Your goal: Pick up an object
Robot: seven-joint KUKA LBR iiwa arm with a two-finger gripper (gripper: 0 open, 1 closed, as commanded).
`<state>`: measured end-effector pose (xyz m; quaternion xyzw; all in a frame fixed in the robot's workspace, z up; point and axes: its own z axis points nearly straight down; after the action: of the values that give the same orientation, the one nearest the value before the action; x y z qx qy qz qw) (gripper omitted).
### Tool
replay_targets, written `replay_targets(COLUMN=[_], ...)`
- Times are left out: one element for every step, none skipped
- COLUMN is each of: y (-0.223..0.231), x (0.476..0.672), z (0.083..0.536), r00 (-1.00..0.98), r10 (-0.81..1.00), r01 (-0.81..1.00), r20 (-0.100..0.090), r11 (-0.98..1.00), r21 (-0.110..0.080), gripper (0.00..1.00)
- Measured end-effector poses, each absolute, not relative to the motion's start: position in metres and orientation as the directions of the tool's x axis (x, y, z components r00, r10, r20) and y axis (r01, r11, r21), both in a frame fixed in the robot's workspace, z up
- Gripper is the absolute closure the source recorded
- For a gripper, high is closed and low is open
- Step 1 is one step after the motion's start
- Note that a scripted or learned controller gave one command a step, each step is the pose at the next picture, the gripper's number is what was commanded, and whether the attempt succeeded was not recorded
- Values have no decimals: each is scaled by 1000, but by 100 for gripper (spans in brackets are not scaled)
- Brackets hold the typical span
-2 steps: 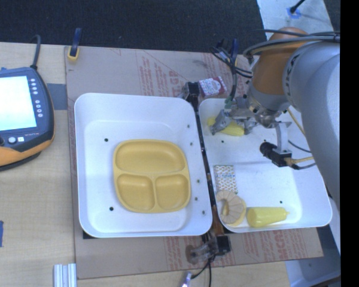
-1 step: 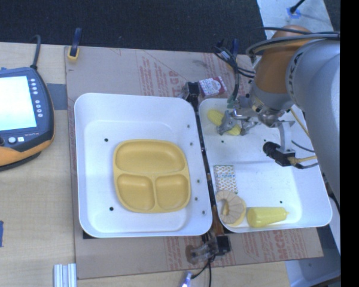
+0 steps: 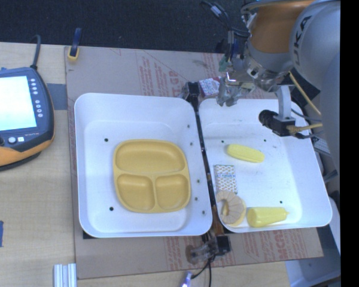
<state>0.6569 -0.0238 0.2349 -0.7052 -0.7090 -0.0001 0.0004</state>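
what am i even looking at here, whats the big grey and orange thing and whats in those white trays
The big grey and orange thing is a robot arm, reaching in from the right. At its tip is a gripper, which hangs over the far edge of the right bin; nothing can be seen held in it. One camera, fixed above the bench, looks down at a slant.

The left bin holds a yellow divided plate with three compartments. The right bin holds a yellow corn cob, a small patterned packet, a round tan piece like a bread roll and a yellow block. At the far left lies the arm's handheld control pad, its screen lit.
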Motion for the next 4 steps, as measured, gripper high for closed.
replay_targets(y=[-24, -67, -130, -127], x=[656, 616, 600, 590], z=[234, 192, 124, 92], r00=[-5, -4, -3, -4], r10=[1000, 1000, 1000, 1000], r01=[1000, 1000, 1000, 1000], r20=[0, -2, -2, -1], r11=[5, 4, 3, 4], r21=[-3, -5, -6, -5], gripper=[0, 0, 0, 0])
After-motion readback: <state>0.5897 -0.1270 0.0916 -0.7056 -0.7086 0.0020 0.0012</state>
